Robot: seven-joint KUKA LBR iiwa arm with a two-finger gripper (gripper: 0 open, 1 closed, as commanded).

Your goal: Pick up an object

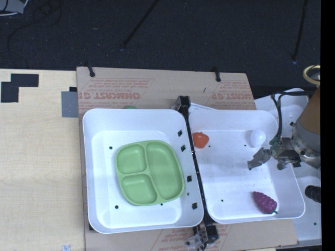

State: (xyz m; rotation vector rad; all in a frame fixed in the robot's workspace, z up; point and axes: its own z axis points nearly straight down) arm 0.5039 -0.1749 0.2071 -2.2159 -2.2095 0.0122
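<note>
Grey two-finger gripper point(270, 158) at 3 o'clock of right white bin point(230, 213), fingers apart, holding nothing. Purple bumpy toy point(265, 202) at 5 o'clock, not yet picked.

The arm point(314, 120) reaches in from the right edge, its orange band showing above the grey wrist. The end effector point(273, 158) points leftward and hangs low, its two grey fingers point(257, 160) spread apart with nothing between them. A black cable loops over the wrist.
</note>
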